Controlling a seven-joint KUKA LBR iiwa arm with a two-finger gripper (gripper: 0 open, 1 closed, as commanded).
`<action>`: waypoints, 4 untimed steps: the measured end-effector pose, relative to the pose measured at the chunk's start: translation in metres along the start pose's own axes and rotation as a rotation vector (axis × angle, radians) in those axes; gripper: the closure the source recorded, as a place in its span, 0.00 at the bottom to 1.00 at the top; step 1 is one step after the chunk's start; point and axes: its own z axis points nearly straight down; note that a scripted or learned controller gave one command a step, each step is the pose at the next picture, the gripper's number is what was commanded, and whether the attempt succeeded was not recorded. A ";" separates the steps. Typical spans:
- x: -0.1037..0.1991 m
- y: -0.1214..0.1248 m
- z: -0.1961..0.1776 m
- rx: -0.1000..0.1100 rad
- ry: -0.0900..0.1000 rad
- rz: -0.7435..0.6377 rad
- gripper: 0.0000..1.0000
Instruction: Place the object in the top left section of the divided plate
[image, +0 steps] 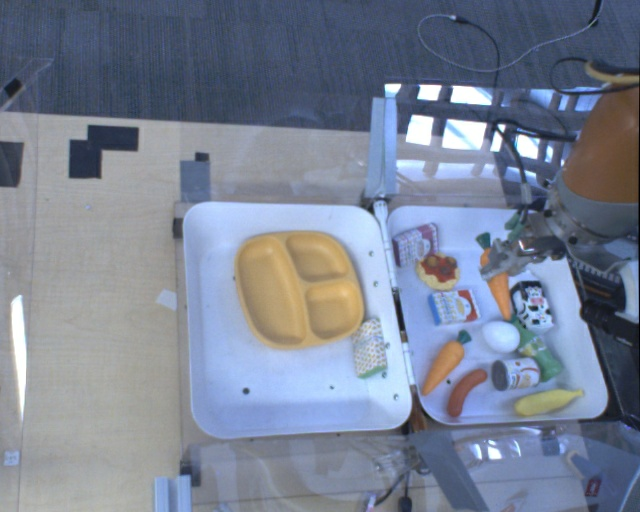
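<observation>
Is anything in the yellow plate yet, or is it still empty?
Empty. All three sections of the plate show bare yellow. The small packet lies on the bin floor beside its lower right edge, not in it.

floor (200, 50): dark grey carpet | bench (90, 330): pale wood, black marks

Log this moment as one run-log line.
arm: over right bin | gripper: above carrot, holding nothing visible | divided plate: left bin, sections bare | task: not done

Grey arm (598, 205), orange band, black cables
</observation>
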 end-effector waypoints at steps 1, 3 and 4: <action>0.089 0.038 0.049 0.004 -0.001 0.045 1.00; 0.134 0.114 0.074 0.004 -0.003 0.344 0.00; 0.135 0.115 0.066 0.007 -0.005 0.334 1.00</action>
